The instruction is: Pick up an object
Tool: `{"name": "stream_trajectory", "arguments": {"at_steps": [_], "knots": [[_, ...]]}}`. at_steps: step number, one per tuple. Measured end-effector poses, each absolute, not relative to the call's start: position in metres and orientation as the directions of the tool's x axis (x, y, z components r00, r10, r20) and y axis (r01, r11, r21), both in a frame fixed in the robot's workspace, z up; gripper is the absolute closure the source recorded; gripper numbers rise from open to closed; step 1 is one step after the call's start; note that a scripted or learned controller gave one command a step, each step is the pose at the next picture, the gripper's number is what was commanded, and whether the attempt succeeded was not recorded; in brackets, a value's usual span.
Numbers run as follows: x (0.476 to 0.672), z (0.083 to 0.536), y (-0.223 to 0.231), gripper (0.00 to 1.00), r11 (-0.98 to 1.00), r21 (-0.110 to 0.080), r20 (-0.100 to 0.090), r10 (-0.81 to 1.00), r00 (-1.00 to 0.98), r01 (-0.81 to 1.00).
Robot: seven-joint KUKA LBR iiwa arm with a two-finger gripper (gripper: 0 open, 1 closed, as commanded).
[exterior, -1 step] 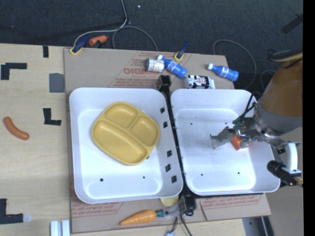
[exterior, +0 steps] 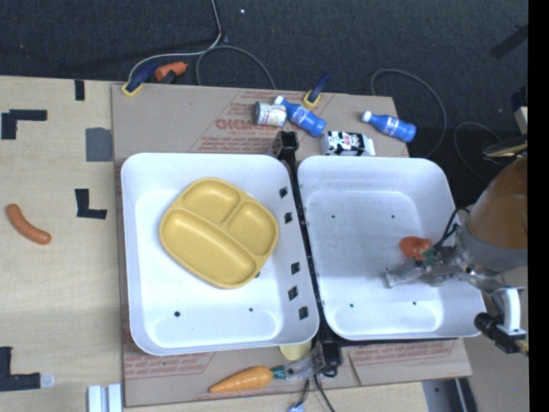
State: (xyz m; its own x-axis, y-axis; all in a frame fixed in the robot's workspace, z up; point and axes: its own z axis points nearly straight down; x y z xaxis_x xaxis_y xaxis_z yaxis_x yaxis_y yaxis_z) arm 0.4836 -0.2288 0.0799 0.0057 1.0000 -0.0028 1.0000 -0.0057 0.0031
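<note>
Small orange-red object (exterior: pixel 414 246) lying in the right bin (exterior: pixel 360 183), in its right half, near the right wall but not touching it. Grey jaws (exterior: pixel 403 275) just below and beside the object, low over the bin floor, pointing left; state of the jaws impossible to tell from this slanted view, and no object seen between them. Arm (exterior: pixel 502 221) entering over the right rim of the same bin, covering part of that edge. Left and upper parts of the right bin floor bare, so wide free room there. Left bin (exterior: pixel 141 307) touching the right bin along the middle divider, holding a yellow divided plate (exterior: pixel 220 231) tilted in its centre, with a free white strip all around, widest toward the near edge. Behind the bins, on the cardboard surface (exterior: pixel 184 123): two blue bottles (exterior: pixel 305 118) (exterior: pixel 390 126), a small white can (exterior: pixel 269 112), a black-white carton (exterior: pixel 347 143). Carrot (exterior: pixel 243 379) just in front of the bins. Sausage toy (exterior: pixel 28 224) well apart on the far left.
</note>
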Motion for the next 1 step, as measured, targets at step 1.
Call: {"name": "stream_trajectory", "arguments": {"at_steps": [1], "knots": [[0.5510,0.0873,-0.2140,0.00,0.004,0.006,-0.005,1.000,-0.004,1.000]]}}
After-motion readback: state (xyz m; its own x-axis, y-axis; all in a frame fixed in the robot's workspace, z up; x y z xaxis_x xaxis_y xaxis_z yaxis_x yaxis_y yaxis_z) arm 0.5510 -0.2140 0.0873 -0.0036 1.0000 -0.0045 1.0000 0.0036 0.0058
